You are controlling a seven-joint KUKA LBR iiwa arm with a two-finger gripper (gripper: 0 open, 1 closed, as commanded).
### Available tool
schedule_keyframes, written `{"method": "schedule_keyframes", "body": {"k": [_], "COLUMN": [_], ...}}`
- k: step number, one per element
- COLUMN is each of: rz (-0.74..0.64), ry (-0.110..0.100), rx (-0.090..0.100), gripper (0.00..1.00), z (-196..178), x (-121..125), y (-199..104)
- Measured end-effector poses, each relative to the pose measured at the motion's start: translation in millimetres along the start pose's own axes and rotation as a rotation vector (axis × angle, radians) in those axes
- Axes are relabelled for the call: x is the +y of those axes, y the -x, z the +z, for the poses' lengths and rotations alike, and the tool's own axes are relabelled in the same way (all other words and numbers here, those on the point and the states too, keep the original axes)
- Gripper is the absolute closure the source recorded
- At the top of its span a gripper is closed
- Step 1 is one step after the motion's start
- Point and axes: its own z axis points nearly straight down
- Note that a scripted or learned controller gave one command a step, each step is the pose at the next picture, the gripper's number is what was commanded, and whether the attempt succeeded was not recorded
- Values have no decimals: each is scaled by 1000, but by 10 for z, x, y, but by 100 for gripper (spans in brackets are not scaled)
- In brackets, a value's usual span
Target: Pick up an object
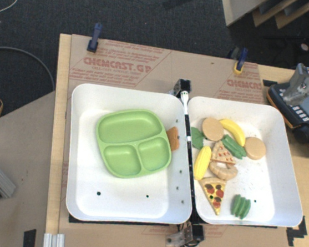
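In the right bin [289, 181] lies a cluster of toy food. It holds a yellow banana [233, 130], a tan round cookie [212, 129] and a second tan round [255, 148]. A dark green pod [233, 147], a green leaf [197, 138] and a long yellow piece [201, 162] lie there too. A small pizza slice [223, 154] sits on a tan bread piece [223, 171]. Nearer the front are a larger pizza slice [213, 193] and a green pepper [240, 206]. The left bin [78, 155] holds a green divided plate [133, 143], with an orange-brown piece [172, 139] at its right edge.
Both bins rest on a cardboard sheet [123, 60], clamped at the back by a blue clamp [95, 30] and a yellow-blue clamp [240, 61]. A black rod [185, 121] runs along the seam between the bins. A dark handheld console [301, 110] lies off the right bin's far corner.
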Motion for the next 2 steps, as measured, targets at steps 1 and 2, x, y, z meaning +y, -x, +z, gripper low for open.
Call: {"method": "schedule_keyframes", "body": {"k": [1,2], "rz": [8,11], "ry": [-6,-1], "rx": [-1,-5], "gripper": [100,100], "z": [118,115], "x": [-12,-21], "y": [625,1721]}}
